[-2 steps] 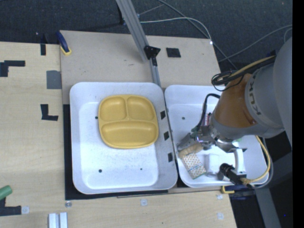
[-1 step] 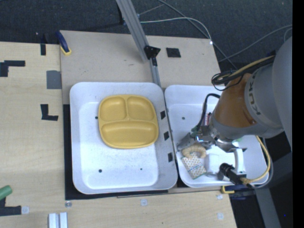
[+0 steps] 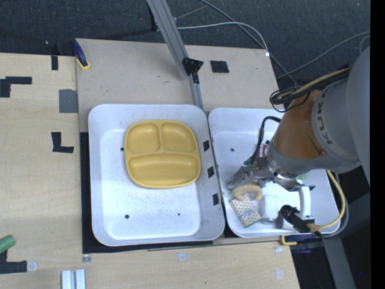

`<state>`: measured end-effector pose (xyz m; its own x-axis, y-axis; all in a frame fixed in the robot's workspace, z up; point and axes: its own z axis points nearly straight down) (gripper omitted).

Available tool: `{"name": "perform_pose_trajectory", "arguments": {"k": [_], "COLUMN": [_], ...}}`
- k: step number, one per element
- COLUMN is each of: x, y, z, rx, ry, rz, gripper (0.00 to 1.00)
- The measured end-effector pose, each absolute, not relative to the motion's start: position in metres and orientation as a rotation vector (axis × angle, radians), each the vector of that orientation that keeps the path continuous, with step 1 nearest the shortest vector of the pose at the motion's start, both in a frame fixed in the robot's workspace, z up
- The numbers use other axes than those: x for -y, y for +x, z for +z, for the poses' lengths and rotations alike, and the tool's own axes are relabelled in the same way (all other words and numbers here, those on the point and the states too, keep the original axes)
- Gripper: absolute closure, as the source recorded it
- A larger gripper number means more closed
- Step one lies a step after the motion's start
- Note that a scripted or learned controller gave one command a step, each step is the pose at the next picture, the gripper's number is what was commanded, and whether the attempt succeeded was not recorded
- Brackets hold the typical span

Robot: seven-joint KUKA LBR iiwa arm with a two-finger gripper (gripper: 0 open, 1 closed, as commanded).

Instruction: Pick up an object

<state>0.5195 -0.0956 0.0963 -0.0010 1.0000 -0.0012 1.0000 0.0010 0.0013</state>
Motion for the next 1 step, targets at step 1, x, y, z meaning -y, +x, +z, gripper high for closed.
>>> {"name": "perform_pose_trajectory", "arguments": {"k": [1], "x": [0.0942], "y": [0.5240], "z": [0.1552], "rx": [-2.222], "ry": [2.218], "rz": [0.003], "gripper": [1.00]}}
